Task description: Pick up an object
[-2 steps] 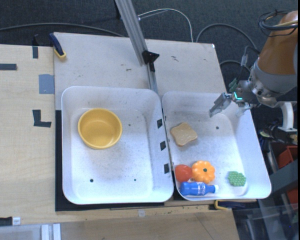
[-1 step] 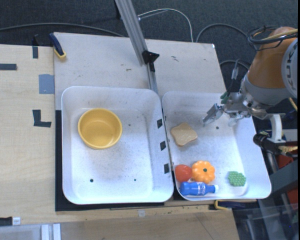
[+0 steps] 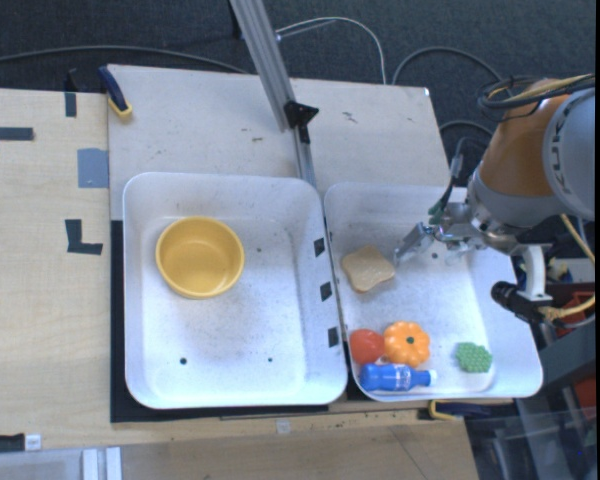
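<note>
In the right bin (image 3: 500, 313) lie a tan bread slice (image 3: 367, 268), a red tomato-like piece (image 3: 366, 346), an orange pumpkin (image 3: 407, 342), a blue bottle (image 3: 394, 377) and a green leafy piece (image 3: 472, 357). My gripper (image 3: 417, 240) hangs over the upper middle of this bin, just right of the bread slice and apart from it. Its fingers point left and down toward the bread, with nothing between them. The left bin (image 3: 140, 298) holds a yellow bowl (image 3: 200, 256).
A slanted metal pole (image 3: 270, 53) rises behind the bins, with a black clamp at the divider. Black cables run across the dark floor at the back. A wooden table surface (image 3: 40, 268) lies left of the bins. The grey and orange arm (image 3: 535, 168) fills the right side.
</note>
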`<act>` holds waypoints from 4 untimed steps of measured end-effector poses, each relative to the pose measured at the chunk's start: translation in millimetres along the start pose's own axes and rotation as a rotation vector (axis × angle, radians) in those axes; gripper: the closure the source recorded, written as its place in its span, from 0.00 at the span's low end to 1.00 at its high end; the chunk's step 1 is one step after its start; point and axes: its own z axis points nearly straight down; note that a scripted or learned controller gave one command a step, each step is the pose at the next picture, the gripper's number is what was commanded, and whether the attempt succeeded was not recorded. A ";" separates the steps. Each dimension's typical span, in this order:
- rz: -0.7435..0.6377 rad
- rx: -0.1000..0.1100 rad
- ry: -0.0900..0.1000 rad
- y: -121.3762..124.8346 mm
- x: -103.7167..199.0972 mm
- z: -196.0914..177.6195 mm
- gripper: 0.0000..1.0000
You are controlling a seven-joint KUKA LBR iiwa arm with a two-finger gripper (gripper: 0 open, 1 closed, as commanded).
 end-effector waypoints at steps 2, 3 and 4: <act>-0.002 -0.003 0.001 -5.3 9.4 45.0 1.00; -0.001 -0.010 0.000 -2.8 14.8 -17.0 1.00; 0.000 -0.010 -0.001 0.3 16.8 -59.8 1.00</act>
